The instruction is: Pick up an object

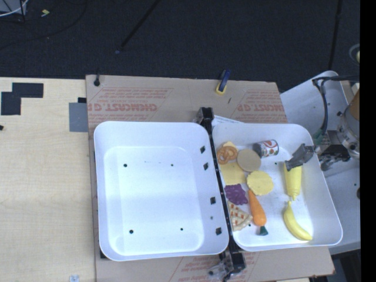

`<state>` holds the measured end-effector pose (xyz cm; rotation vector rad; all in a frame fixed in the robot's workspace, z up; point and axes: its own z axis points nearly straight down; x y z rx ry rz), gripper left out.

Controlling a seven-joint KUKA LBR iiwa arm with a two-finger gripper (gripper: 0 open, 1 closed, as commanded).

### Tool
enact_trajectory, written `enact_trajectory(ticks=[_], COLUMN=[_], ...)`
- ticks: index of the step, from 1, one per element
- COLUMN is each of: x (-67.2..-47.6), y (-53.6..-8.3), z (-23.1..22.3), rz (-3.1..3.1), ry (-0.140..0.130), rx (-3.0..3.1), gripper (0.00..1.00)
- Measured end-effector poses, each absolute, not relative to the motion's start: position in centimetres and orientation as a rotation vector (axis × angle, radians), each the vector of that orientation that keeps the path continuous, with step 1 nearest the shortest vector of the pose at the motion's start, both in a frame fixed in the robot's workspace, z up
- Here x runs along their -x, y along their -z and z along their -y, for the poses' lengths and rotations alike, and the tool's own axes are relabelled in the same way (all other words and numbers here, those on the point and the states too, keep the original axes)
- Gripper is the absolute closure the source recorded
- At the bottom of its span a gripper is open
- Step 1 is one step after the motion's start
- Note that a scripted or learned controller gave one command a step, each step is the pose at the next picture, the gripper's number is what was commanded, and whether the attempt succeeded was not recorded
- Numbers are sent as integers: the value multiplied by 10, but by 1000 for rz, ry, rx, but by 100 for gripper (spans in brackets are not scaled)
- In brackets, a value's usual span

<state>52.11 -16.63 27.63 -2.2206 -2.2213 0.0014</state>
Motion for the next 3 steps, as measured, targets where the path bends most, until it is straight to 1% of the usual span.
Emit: enact_trajectory(ticks=[1,2,3], x=[-520,-478,-482], y=[-180,-87,-104], z=[114,91,91], rz=[2217,2221,2222], ry=[-8,9,20], rx=[2209,2228,2230], gripper=[0,0,100])
